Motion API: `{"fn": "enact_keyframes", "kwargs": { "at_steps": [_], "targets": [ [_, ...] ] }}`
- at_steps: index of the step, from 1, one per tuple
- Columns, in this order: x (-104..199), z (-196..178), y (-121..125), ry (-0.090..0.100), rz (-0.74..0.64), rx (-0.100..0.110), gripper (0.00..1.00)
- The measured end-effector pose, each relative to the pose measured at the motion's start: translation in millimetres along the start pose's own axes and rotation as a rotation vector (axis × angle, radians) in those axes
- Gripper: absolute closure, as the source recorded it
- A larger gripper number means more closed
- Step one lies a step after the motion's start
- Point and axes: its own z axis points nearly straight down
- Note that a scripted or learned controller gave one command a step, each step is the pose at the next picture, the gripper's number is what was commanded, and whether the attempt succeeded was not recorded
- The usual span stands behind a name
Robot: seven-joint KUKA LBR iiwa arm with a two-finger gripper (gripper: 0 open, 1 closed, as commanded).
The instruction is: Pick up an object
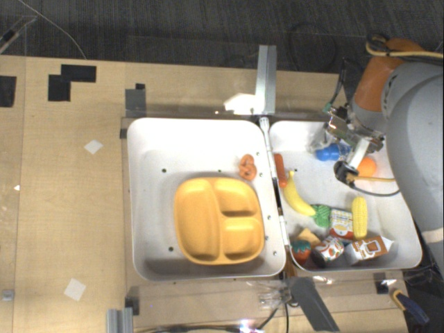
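The right bin (302,132) holds several toy foods: a yellow banana (297,198), a corn cob (359,216), a red sausage (279,166), a green piece (321,216) and small cartons (368,248) along the front wall. A blue object (325,154) lies at the bin's far side, with an orange ball (367,165) to its right. My gripper (338,143) is low over the far part of this bin, right at the blue object and partly covering it. Nothing visibly hangs from it.
The left bin (148,186) carries a yellow divided tray (218,219) and a small orange pretzel-like piece (247,166) near the divider. A metal post (266,82) stands behind the bins. The grey arm (416,137) overhangs the right bin's right side.
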Motion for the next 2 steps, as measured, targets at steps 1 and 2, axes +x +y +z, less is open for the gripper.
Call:
{"fn": "enact_keyframes", "kwargs": {
  "at_steps": [1, 2],
  "targets": [
    [3.5, -12.0, -0.3, 0.003, -0.007, 0.000, 1.00],
    [3.8, -12.2, 0.2, 0.003, -0.009, -0.004, 0.00]
  ]
}}
